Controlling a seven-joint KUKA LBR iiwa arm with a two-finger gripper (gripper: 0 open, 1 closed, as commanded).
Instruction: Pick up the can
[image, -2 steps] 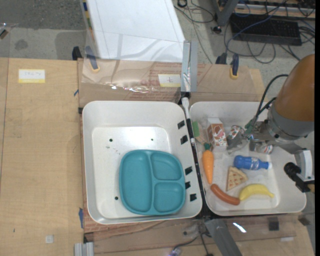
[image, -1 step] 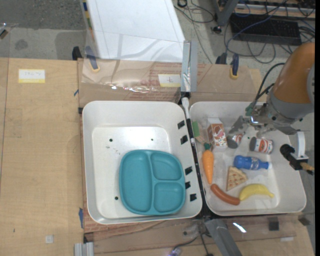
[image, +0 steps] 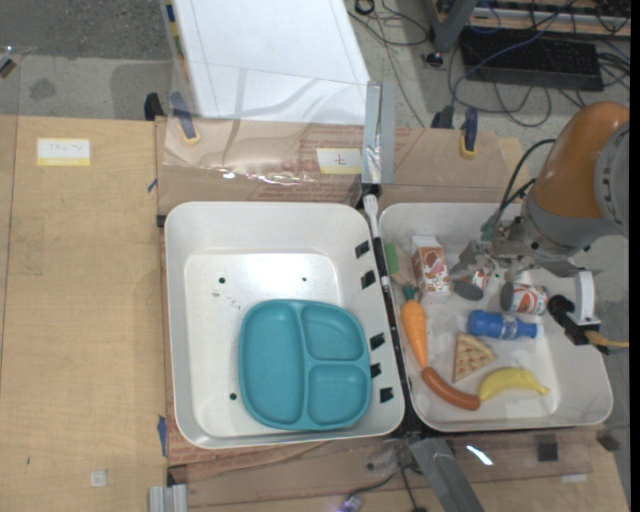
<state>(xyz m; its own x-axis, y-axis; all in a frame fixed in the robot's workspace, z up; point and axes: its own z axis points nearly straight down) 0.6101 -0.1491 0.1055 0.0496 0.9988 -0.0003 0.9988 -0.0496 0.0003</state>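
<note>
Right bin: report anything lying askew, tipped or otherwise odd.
The can lies tipped on its side in the right bin, and the blue bottle lies flat just below it. The small carton stands upright. Nothing looks spilled or damaged.

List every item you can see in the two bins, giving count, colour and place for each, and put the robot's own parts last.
divided plate: 1, teal, left bin
carton: 1, red and white, right bin, far left part
carrot: 1, orange, right bin, left side
sausage: 1, red-brown, right bin, near edge
sandwich wedge: 1, tan, right bin, middle
banana: 1, yellow, right bin, near side
bottle: 1, blue, lying in right bin
can: 1, red and white, lying beside the tool
arm: 1, grey with orange band, right
tool: 1, grey, low over right bin
</note>
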